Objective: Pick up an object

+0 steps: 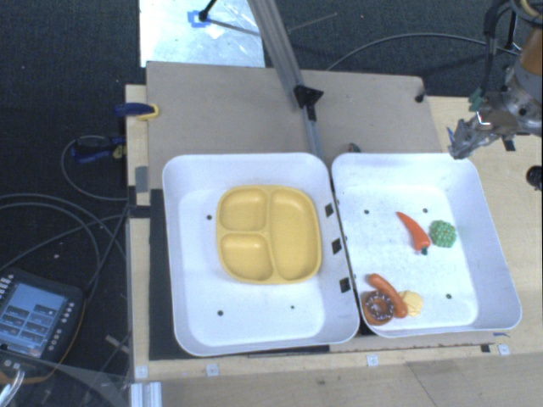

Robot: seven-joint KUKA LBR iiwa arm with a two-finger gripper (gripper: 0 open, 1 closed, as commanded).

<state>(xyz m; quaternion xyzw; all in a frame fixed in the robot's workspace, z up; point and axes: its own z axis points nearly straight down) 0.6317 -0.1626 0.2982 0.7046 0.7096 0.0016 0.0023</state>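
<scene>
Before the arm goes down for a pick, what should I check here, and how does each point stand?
1. Gripper above the right bin's far rim, nothing between its fingers: ok.
2. Finger opening: cannot tell.
3. Chili pepper and green broccoli lie close together: not ok for a clean grab.
4. Sausage, donut and yellow piece bunched together: not ok.
5. Yellow divided plate in left bin, away from the picks: ok.

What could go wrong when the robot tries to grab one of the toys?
The orange toy carrot lies right beside the green broccoli toy, so the gripper might nudge one while reaching for the other. The toy hot dog, brown donut and small yellow piece are bunched together near the right white bin edge, so fingers may slip.
</scene>
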